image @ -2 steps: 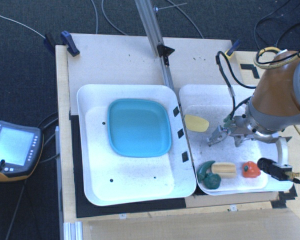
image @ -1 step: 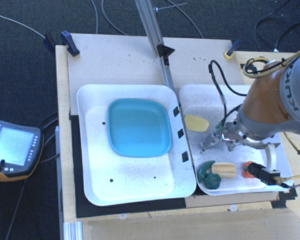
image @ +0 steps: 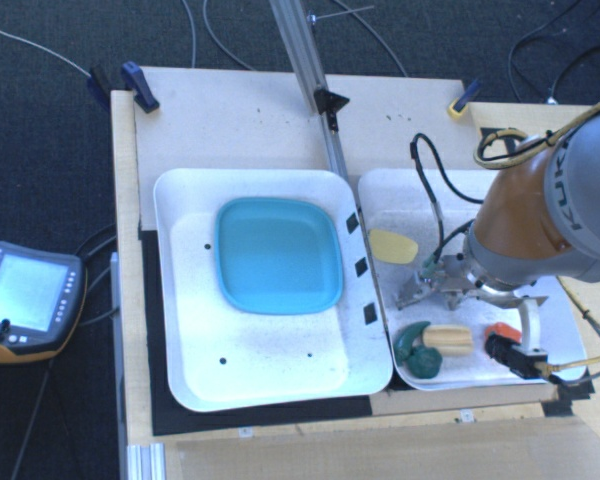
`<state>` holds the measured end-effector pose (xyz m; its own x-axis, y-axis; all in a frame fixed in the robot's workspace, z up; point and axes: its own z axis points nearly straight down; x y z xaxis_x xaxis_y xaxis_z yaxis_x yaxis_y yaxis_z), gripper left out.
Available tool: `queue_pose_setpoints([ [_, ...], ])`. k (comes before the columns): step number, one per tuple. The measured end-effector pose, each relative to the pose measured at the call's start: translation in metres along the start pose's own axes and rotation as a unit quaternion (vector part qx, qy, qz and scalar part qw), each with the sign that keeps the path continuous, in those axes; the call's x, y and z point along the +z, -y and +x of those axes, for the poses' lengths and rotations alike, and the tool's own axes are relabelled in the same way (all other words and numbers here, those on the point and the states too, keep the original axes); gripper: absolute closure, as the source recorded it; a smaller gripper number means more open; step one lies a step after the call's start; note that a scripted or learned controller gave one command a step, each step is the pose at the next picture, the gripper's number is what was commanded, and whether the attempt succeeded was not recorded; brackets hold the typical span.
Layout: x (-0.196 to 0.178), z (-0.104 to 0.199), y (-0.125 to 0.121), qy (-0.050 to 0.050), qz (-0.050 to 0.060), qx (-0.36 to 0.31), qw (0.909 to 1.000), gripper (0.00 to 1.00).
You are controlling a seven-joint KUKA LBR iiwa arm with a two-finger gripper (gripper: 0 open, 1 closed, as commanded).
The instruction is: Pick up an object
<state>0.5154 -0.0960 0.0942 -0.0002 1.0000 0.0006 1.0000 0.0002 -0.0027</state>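
My gripper (image: pixel 430 290) hangs low over the middle of the right bin (image: pixel 570 320), open, with nothing between its fingers. A flat yellow piece (image: pixel 393 246) lies just up and left of it. Below it, near the bin's front wall, a tan wooden cylinder (image: pixel 448 340) rests against a dark green object (image: pixel 417 350). A small orange object (image: pixel 502 331) lies to the right of the cylinder, partly hidden by the wrist. The grey and orange arm (image: pixel 525 218) covers the bin's right half.
The left bin (image: pixel 180 268) holds a light blue square plate (image: pixel 280 255). A metal pole (image: pixel 305 48) slants down to the gap between the bins. Cables run over the right bin's back. A teach pendant (image: pixel 25 298) sits off the bench at left.
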Motion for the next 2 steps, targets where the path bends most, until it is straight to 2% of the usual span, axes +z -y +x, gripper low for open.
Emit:
queue_pose_setpoints([
  [1, -0.012, 0.000, -0.001, 0.000, -0.002, 0.000, 1.0000, 1.00],
  [2, -0.072, 0.000, 0.004, 0.001, -0.004, 0.000, 1.0000, 1.00],
])
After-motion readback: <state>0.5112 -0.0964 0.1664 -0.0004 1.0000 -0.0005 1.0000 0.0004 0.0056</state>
